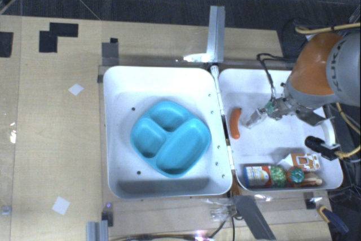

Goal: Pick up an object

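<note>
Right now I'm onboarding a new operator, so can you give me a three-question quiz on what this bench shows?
1. True or false: the blue divided dish lies in the right bin.
2. Which item lies nearest the wall between the two bins? A) the orange sausage B) the small box C) the can
3. Fill in: the gripper hovers over the ____ bin, just right of the sausage.

Key:
1. False; it lies in the left bin.
2. A. The can, two green round things and the box sit along the right bin's near edge.
3. right
</note>
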